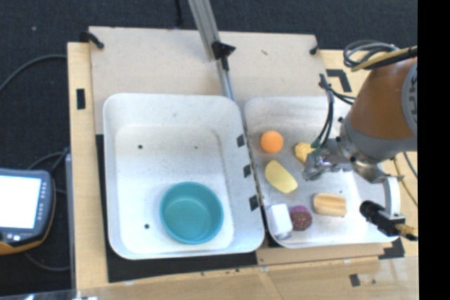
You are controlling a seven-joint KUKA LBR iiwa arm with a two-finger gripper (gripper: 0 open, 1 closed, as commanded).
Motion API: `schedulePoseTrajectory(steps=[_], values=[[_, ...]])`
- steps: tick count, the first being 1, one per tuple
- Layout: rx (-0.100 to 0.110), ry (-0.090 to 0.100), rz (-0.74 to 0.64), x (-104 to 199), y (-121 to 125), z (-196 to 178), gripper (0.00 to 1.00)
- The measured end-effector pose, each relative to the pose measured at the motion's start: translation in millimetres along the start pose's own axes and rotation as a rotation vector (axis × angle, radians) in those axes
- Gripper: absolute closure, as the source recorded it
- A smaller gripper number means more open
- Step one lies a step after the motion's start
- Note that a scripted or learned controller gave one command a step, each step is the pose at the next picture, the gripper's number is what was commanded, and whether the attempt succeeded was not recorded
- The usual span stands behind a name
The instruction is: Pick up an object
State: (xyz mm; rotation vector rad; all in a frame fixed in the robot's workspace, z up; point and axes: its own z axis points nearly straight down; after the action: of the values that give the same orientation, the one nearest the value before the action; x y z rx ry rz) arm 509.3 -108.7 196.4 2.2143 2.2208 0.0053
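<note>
Camera view: pale yellow oblong object [280,177]

Glossy plastic teal bowl [191,212]; matt white bins [126,116]; wooden bench [155,56].

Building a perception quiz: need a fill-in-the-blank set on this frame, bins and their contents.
1. The teal bowl sits in the ____ bin.
2. The ball in the right bin is ____ in colour.
3. The gripper hangs over the ____ bin.
4. The white block lies beside a dark ____ ball.

Missing words: left; orange; right; red
</note>
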Motion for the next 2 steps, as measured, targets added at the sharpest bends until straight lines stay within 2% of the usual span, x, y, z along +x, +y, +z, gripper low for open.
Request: schedulePoseTrajectory(steps=[1, 2], values=[[-0.003, -0.001, -0.001, -1, -5, -61, 1.00], [0.002, 0.000, -0.001, -2, -4, -75, 1.00]])
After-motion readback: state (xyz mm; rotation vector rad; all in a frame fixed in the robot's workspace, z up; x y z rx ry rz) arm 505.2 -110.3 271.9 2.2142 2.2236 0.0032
